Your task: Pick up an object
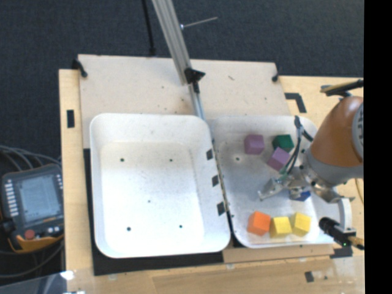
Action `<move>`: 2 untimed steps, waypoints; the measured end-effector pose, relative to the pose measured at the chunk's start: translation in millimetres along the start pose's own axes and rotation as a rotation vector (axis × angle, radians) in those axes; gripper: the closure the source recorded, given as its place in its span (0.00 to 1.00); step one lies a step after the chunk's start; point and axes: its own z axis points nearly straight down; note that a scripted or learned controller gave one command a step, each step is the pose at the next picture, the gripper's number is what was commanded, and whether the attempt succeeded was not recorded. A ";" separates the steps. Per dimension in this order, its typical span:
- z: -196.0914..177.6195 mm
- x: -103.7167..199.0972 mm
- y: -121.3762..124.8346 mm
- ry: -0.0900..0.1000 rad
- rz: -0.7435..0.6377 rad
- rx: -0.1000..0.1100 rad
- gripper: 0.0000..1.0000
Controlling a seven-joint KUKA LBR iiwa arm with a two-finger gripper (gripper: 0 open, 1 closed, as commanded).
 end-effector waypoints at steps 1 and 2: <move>-14.4 -0.7 2.8 -0.001 0.008 -0.010 1.00; -65.6 3.7 -3.8 -0.002 -0.003 -0.012 1.00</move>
